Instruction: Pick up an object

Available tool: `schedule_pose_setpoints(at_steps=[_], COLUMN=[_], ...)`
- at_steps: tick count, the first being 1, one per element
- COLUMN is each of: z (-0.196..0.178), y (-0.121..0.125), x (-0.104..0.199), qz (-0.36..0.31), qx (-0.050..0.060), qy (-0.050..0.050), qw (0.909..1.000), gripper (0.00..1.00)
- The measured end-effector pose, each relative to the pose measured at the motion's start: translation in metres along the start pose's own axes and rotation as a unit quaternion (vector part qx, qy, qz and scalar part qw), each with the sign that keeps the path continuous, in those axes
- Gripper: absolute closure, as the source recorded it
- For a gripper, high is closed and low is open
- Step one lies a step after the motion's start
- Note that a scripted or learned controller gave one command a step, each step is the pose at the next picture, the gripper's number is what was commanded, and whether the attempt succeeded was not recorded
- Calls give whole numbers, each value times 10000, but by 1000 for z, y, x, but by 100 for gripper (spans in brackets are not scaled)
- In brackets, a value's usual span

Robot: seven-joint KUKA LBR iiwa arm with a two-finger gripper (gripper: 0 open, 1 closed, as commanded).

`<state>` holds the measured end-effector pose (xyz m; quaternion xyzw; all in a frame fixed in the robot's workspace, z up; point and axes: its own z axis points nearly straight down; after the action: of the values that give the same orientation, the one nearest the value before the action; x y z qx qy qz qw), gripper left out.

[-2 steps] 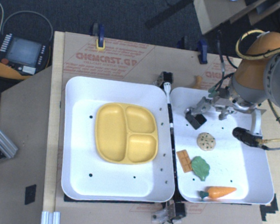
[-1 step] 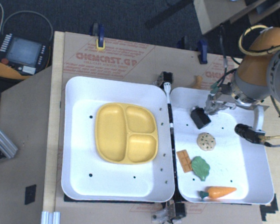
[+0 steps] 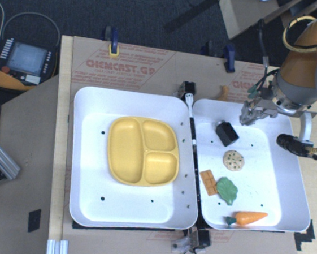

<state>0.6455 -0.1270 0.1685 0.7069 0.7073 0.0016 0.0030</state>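
Currently the grey arm with the orange band reaches in from 3 o'clock, and its two-finger gripper hangs over the far part of the right white bin, at about 12 o'clock of that bin. It cannot be told from this view how the fingers stand, because they are small and dark against the wrist; nothing is seen between them.

Several objects that the task may take lie in the right bin. A small black block lies just beside the gripper, toward 7 o'clock of it. Below the block is a round speckled cookie, then a brown wafer-like cracker touching a green leafy toy vegetable, and an orange toy carrot near the 6 o'clock rim. The left white bin carries a yellow plastic plate with three compartments.

As a judgement, the step in hand is the approach: the gripper is positioned above the bin but not yet on any object. The next move probably calls for a shift toward the black block, which is the nearest thing, and a descent with the fingers on both sides of it.

On the brown cardboard sheet that covers the table, red printed letters read "CHEMCAST G.P"; a second print near 1 o'clock is partly hidden.
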Motion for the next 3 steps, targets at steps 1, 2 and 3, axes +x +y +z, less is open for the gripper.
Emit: schedule_pose_setpoints(at_steps=[1,2,3], z=[-61,-116,-97], y=[7,9,-17], x=[6,6,50], qz=[-7,-4,-17], qx=[-15,-12,50], qy=[-1,-1,22], qw=[10000,10000,10000], gripper=[100,100,100])
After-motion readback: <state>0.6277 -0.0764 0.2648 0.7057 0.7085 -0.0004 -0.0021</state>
